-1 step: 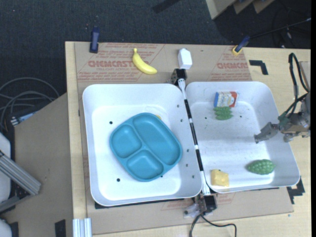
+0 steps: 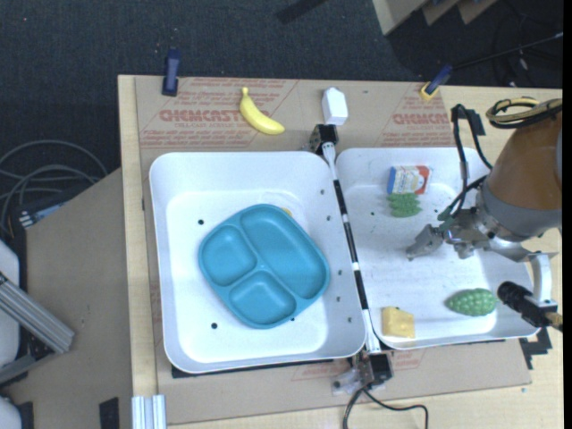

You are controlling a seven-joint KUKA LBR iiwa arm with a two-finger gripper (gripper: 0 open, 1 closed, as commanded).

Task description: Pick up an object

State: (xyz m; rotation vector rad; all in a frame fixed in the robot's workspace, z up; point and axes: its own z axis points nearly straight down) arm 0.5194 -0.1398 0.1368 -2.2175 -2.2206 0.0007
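tool point(image 2: 427, 242): fingers spread apart, holding nothing, over the middle of the right bin point(image 2: 375, 284) | green toy point(image 2: 472, 302): near the bin's front right corner, lying sideways, closest thing to the tool

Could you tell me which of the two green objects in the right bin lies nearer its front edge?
The larger, paler green bumpy object lies near the front edge of the right bin. The darker green one sits toward the back, just below the small carton.

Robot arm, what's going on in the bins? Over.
End effector low over the right bin, nothing seen between its fingers. Green toy, yellow block, carton lie loose around it. Blue tray in the left bin.
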